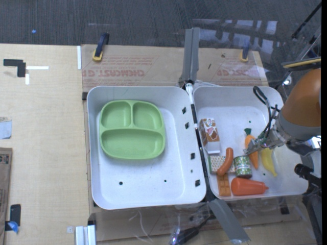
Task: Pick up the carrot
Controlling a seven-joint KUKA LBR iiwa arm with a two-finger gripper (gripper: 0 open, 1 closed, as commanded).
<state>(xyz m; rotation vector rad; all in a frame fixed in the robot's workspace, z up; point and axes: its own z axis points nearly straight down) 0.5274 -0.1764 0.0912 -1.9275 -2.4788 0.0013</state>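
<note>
Fingers (254, 146), state indiscernible, sit at the carrot (250, 143), with the banana (269, 161) just right, positioned for a grasp.

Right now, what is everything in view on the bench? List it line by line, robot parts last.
Bins: two, white, side by side.
Divided plate: one, green, left bin.
Carrot: one, orange with green top, right bin, beside the tool.
Banana: one, yellow, right of carrot.
Sausage: one, orange-red, right bin centre.
Can: one, green, beside sausage.
Carton: one, white and brown, right bin's left side.
Large orange piece: one, front edge.
Tool: one, dark, at the carrot.
Arm: one, grey and orange, right.
</note>
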